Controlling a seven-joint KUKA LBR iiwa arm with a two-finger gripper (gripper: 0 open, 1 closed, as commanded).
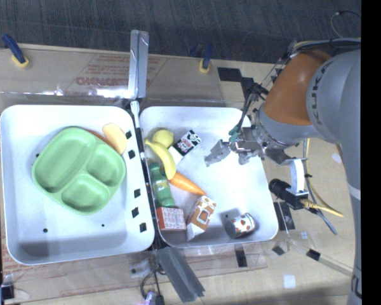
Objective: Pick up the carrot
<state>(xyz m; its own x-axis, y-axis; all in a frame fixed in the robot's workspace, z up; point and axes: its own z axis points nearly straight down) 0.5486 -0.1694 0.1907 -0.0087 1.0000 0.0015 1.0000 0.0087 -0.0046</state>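
Observation:
The carrot point(187, 183) is orange and tapered. It lies in the right bin point(241, 118), near the middle of that bin's left half, just below the banana point(164, 158) and pointing down-right. My gripper point(229, 155) hangs over the middle of the right bin, up and to the right of the carrot and apart from it. Its fingers are spread open with nothing between them.
Around the carrot lie a lemon point(162, 136), a green bottle point(160, 187), a black-and-white carton point(188, 142), two orange-and-white boxes point(171, 218) point(204, 212) and a small can point(240, 224). The left bin point(25, 234) holds a green divided plate point(80, 169) and a yellow piece point(115, 137).

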